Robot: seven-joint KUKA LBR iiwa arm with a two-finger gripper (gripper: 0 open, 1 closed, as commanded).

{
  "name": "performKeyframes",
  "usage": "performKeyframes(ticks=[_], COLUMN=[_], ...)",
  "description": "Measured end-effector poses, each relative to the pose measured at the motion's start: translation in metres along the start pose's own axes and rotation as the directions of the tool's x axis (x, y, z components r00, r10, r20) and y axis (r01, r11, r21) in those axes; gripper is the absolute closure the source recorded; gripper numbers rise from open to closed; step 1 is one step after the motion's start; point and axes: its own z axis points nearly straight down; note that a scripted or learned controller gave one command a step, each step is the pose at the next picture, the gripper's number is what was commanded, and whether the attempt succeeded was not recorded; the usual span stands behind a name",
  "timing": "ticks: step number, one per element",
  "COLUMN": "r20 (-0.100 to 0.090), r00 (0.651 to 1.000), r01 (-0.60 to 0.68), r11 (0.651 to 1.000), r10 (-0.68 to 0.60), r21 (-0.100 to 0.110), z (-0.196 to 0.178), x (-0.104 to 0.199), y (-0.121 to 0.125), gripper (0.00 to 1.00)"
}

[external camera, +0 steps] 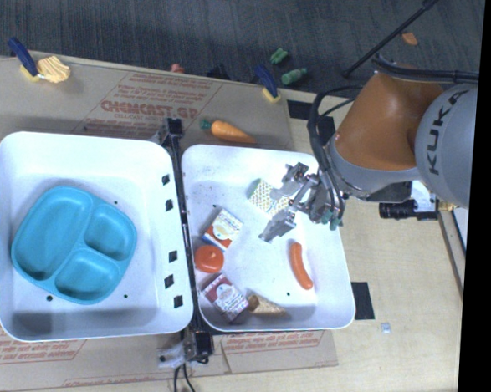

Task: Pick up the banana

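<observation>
Gripper (279, 223) is stationed over the right bin (332, 298), a little toward 1 o'clock from the bin's centre, with the arm (384, 134) entering from 3 o'clock. Jaw state: cannot be told, as the tool is seen from above against white and its opening is not resolved. Nothing is visibly held.

Location of the banana: not confirmed inside either bin. The one yellow candidate is a small yellow object (53, 70) on the cardboard (151, 101) outside the bins, at 11 o'clock in the view, just beside a blue clamp (22, 55) and well apart from the tool. Its shape is too small to certify.

Contents near the tool:
- checkered packet (266, 196) at its 10 o'clock, close;
- small carton (225, 228) at 9 o'clock;
- red sausage (301, 265) at 5 o'clock;
- red round item (209, 258) and wrapped snack (226, 297) toward 7 o'clock.

The left bin (9, 216) holds a blue divided plate (73, 243).

Risks, as judged:
- A descent from this position would likely close on the packet or the sausage, giving a wrong-item pick.
- If the yellow object is the target, it lies past the far bin and beside a clamp, so reach and collision are concerns.
- Misidentifying the carrot (230, 132), at 12 o'clock outside the bin, is also possible.
</observation>
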Motion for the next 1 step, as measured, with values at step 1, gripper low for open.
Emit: performKeyframes(ticks=[1], r20=[-0.007], r00=[0.968], r01=[-0.251], r11=[0.968], r10=[0.251], r21=[0.002], z=[0.0044], x=[0.0582], y=[0.0602], gripper=[0.00])
